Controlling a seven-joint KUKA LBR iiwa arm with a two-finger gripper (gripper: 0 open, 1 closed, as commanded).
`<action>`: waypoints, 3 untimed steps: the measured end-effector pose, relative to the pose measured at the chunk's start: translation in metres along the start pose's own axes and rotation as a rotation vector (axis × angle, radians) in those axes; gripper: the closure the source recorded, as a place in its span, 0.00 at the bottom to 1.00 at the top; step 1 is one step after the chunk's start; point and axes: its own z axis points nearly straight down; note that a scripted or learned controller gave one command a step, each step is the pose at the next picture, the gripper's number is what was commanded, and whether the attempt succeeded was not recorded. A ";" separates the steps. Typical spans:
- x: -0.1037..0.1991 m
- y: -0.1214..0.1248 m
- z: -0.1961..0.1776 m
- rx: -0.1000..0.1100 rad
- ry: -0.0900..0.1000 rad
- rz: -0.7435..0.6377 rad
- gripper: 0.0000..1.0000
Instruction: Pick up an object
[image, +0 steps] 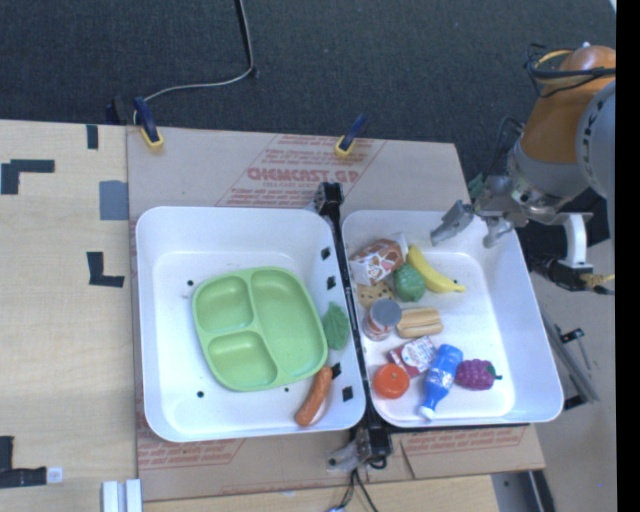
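My gripper (470, 229) hangs over the back right corner of the right bin (525, 300), open, with nothing between its fingers. Below and left of it lies a yellow banana (433, 272) beside a green vegetable (409, 284). Further forward in that bin sit a snack packet (376, 262), a hot dog bun (419, 322), a small can (384, 317), a red packet (415, 354), an orange tomato (391, 380), a blue bottle (437, 377) and purple grapes (477, 374).
The left bin (165, 300) holds a green divided plate (258, 327), a green leafy piece (336, 326) and an orange carrot (314, 397). A black divider (340, 270) runs between the bins. Clamps (149, 131) pin the cardboard at the back.
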 end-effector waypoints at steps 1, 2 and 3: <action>0.050 0.026 0.048 0.001 0.000 0.000 0.00; 0.052 -0.040 0.104 -0.003 0.001 0.000 0.00; 0.037 -0.086 0.110 -0.006 -0.002 0.001 0.00</action>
